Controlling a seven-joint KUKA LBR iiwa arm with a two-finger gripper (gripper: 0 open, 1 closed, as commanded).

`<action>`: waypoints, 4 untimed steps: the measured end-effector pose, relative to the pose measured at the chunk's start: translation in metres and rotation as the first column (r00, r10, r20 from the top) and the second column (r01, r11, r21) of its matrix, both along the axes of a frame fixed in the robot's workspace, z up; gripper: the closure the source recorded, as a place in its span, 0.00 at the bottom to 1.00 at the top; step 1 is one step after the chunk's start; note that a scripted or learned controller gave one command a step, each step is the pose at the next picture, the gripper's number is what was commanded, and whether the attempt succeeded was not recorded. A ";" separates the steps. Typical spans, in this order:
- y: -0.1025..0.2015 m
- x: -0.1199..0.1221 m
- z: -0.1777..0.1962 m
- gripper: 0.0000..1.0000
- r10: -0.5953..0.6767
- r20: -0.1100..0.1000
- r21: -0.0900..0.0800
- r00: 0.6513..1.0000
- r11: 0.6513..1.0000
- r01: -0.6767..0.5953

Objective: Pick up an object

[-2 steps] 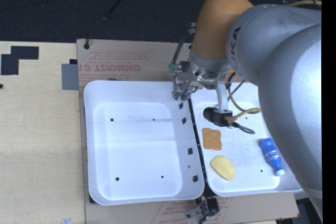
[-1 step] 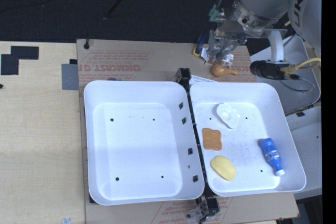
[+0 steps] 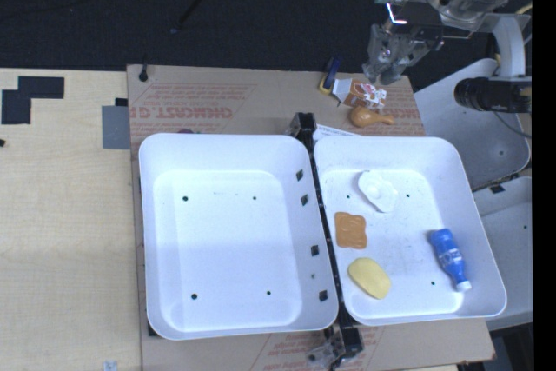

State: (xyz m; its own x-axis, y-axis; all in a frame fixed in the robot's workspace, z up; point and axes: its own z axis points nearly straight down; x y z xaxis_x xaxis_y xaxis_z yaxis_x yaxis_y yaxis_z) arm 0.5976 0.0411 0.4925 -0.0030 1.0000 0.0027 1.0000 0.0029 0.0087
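Note:
The right bin (image 3: 469,187) holds a white lumpy object (image 3: 378,189), a flat orange-brown piece (image 3: 350,230), a yellow oval object (image 3: 369,278) and a blue bottle (image 3: 450,258) lying near the right wall. My gripper (image 3: 383,70) hangs high above the cardboard behind the right bin's far edge, away from all of these. Directly under its tip is a small red-and-white item (image 3: 370,93), and I cannot make out whether the two touch.
On the cardboard behind the bins lie an orange pear-shaped object (image 3: 369,116) and a small blue-and-yellow item (image 3: 330,76). The left bin (image 3: 156,187) stands beside the right one, with a black hinge strip (image 3: 317,221) between them.

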 end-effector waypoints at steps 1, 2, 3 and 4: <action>-0.034 -0.004 0.049 1.00 -0.006 -0.005 -0.003 1.000 1.000 0.005; -0.032 -0.003 0.045 0.00 -0.002 -0.012 -0.003 1.000 1.000 0.002; -0.032 -0.003 0.055 1.00 0.001 -0.014 -0.003 1.000 1.000 -0.001; -0.032 -0.003 0.054 0.00 0.002 -0.015 -0.003 1.000 1.000 -0.002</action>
